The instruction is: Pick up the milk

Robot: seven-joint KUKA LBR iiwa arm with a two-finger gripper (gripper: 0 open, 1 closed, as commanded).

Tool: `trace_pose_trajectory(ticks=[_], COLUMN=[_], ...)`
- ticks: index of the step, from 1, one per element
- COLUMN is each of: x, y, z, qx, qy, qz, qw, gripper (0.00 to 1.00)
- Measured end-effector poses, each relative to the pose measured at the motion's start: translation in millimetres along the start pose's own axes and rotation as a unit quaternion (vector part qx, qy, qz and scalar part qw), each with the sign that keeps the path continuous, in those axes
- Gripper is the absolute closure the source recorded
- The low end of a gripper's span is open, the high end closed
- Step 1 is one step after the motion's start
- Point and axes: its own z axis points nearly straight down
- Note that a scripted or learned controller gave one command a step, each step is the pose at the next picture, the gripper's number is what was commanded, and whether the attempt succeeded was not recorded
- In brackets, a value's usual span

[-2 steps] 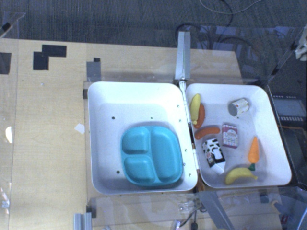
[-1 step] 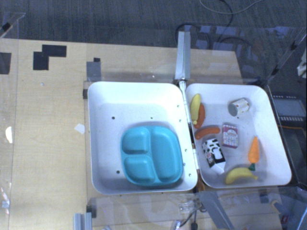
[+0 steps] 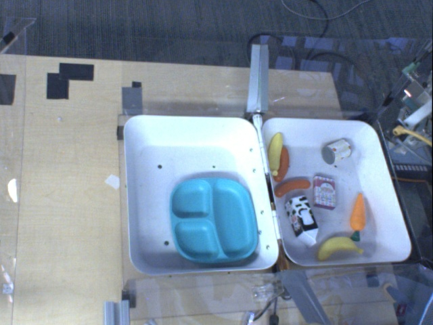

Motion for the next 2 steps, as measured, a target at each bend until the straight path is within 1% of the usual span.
trace_pose_trajectory(ticks=[1, 2], x=[45, 27], y=[19, -31], z=[98, -52], qx=[0.001, -0.001], qy=[0.0, 0.001], qz=[-0.04, -0.024], qw=[0.9992, 0.9997], gripper=[1.0, 1.0])
